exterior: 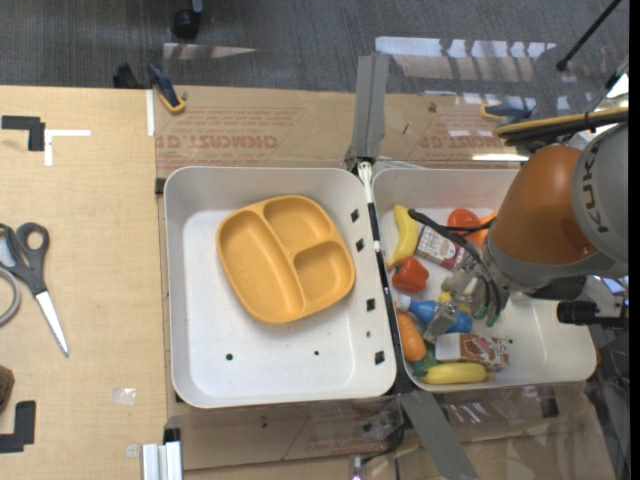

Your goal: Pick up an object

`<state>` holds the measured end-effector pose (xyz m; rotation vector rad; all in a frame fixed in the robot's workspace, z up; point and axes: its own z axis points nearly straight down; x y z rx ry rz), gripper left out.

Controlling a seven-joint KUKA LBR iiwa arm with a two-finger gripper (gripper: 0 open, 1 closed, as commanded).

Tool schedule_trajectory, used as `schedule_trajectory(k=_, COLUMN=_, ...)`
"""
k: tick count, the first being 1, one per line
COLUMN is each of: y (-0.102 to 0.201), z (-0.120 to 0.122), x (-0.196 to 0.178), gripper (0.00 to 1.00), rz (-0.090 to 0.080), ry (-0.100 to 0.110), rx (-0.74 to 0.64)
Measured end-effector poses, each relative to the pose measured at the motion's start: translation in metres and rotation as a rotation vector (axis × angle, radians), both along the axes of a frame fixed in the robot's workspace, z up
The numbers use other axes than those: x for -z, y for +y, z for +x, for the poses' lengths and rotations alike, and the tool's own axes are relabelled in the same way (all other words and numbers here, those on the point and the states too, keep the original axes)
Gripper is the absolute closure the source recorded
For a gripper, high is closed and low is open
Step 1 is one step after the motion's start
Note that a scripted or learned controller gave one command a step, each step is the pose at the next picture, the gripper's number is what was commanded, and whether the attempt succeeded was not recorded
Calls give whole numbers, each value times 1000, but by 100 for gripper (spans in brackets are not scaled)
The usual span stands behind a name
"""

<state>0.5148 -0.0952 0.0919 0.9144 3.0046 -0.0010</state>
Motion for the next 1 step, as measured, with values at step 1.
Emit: schedule_trajectory(k=1, y=-12, z=133, x=0, gripper=0, rz=1, ry=5, rx=-52)
